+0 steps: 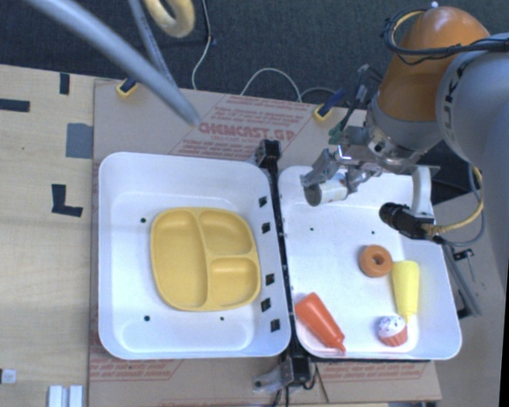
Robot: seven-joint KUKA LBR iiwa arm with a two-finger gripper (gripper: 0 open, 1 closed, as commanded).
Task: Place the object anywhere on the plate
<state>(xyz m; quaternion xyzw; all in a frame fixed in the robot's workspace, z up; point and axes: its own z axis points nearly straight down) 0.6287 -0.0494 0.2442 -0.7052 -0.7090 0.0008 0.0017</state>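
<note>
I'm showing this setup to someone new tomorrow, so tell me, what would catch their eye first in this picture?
Probably the yellow divided plate, alone in the left bin. Next, the arm's big orange band at the upper right, above the gripper hanging over the far edge of the right bin. Then the bright toys in that bin: a brown donut, a yellow piece, an orange carrot at the near edge and a small cupcake.

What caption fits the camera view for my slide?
KUKA arm's gripper hovers over the right bin holding donut, corn, carrot, cupcake; yellow plate waits left.
</note>
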